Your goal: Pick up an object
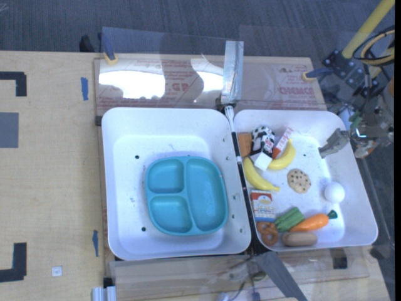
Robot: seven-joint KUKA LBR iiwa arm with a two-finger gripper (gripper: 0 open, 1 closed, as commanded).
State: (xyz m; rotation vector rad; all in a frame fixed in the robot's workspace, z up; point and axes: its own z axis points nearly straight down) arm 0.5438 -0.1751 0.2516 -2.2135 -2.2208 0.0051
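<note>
The arm [369, 27] shows at the view's upper right as a slim yellow-looking bar w/ a yellow cable looped beside it. Below sits a dark block of brackets & fittings, black w/ bluish edges, approx. boxy. Thin dark wires trail down to the gripper [335, 142], a grey metal piece w/ a small pale-blue spot nearby. Finer details too blurred to read.

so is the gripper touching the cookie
Apart. The camera view shows the gripper near the right bin's far right rim, with bare white floor between it and the cookie.
</note>
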